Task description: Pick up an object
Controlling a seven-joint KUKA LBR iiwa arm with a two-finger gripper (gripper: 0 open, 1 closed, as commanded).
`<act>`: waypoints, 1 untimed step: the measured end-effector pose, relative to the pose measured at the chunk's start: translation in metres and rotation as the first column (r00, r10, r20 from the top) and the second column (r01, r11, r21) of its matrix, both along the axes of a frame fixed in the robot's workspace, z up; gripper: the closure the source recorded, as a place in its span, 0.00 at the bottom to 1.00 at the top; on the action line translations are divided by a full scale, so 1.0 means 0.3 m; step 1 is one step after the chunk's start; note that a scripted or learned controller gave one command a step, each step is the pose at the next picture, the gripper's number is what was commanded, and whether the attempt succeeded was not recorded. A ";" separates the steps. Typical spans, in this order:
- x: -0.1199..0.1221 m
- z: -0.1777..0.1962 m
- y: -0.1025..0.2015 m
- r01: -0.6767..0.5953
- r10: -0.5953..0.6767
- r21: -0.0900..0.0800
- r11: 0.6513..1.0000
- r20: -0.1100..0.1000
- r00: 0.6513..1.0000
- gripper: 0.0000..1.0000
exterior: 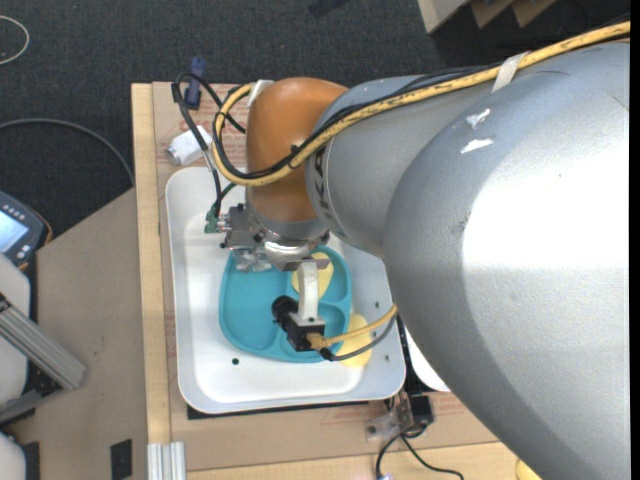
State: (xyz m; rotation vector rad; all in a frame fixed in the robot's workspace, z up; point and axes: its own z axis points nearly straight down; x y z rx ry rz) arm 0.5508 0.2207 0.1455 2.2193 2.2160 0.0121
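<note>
A teal divided plate (245,313) lies in the left white bin (195,298), near its middle. A pale yellow object (357,348) rests at the plate's right edge, partly hidden by the arm. Another yellowish patch (322,266) shows on the plate just under the wrist; I cannot make out what it is. My gripper (262,256) hangs low over the plate's upper part, under the orange band (285,138). The wrist hides whatever lies directly beneath it.
The big grey arm (480,228) covers the right bin and most of the right side of the view. Cables and a small white connector (185,146) lie on the wooden bench edge behind the left bin.
</note>
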 end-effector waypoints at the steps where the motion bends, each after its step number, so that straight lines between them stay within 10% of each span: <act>1: -0.194 -0.082 -0.012 0.000 0.000 -0.003 1.000 -0.019 1.000 1.00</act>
